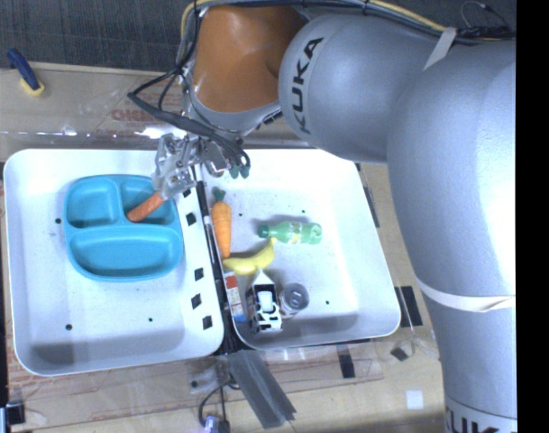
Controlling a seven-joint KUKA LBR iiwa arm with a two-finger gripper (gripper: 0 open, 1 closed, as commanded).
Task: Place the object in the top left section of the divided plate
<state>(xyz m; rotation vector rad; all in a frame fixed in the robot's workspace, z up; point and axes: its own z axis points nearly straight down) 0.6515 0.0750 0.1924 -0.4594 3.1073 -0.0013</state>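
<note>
Above bins [40, 350], arm [364, 88] bent leftward

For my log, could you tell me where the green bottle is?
The green bottle lies on its side in the right bin, just above the banana and right of the carrot.

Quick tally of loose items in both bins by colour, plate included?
Orange: 2, a carrot in the right bin and a carrot piece on the plate
Blue: 1, divided plate
Green: 1, bottle
Yellow: 1, banana
Silver: 1, small can
Black and white: 1, small carton
Total: 7
</note>
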